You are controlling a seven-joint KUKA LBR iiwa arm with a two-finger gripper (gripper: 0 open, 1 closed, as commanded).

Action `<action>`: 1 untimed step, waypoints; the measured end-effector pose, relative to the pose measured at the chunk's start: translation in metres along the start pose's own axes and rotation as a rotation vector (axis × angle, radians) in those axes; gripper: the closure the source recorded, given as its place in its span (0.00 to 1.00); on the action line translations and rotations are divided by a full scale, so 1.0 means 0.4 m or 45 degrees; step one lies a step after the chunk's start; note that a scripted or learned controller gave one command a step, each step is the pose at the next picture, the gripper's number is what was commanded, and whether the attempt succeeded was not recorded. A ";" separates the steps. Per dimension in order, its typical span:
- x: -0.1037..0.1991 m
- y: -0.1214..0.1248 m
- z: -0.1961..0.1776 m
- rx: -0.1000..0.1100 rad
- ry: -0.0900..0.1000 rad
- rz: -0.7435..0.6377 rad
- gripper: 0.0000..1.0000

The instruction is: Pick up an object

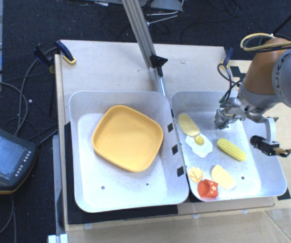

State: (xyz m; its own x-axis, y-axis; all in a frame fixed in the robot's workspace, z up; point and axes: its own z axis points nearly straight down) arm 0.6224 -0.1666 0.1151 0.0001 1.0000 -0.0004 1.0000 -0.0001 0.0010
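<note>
We see the gripper (222,119) low over the right bin (267,184) near its far edge; we cannot tell its state. The corn cob (231,149), fried egg (198,145) and other toy foods lie toward the near edge. A yellow plate (128,137) sits in the left bin (84,186).

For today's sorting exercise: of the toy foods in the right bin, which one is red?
The small red piece at the right bin's front edge. The corn cob, fried egg and other pieces are yellow or white.
</note>
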 end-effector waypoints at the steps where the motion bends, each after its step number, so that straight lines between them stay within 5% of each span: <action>1: -0.002 0.005 -0.157 -0.005 -0.001 0.000 1.00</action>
State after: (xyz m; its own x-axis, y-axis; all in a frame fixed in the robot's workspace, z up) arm 0.6244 -0.1673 0.1781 -0.0002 1.0000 -0.0009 1.0000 0.0002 0.0047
